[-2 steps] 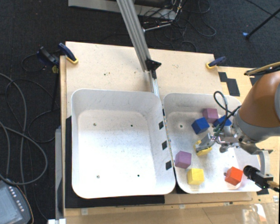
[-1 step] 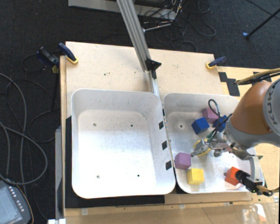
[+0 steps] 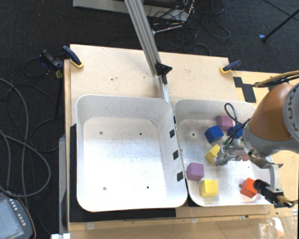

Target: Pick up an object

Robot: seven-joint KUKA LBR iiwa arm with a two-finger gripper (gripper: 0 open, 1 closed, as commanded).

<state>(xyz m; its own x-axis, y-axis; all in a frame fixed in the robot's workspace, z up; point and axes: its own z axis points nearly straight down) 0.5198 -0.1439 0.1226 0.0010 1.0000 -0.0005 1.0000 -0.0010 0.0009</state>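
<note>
Where the frame's lower edge meets the surface (image 3: 142,56), my listing starts with the right bin (image 3: 196,109) as landmark, its contents taken near to far. Item one: an orange block (image 3: 248,188) at the bin's near right corner. Item two: a yellow cube (image 3: 209,187) by the bin's near rim, left of the orange block and apart from it. Item three: a purple cube (image 3: 194,170) just beyond the yellow cube, close to the bin's left wall. Item four: my hand (image 3: 221,159), over the bin's middle, right beside a small yellow block (image 3: 213,153); whether it is clenched or released I cannot tell, nor whether it touches that block. Item five: a blue cube (image 3: 213,134) farther in, just past the small yellow block. Item six: a pink-purple cube (image 3: 224,121) toward the bin's far wall, right of the blue cube. Item seven: the left bin (image 3: 86,109), adjoining the right bin's left wall.
</note>
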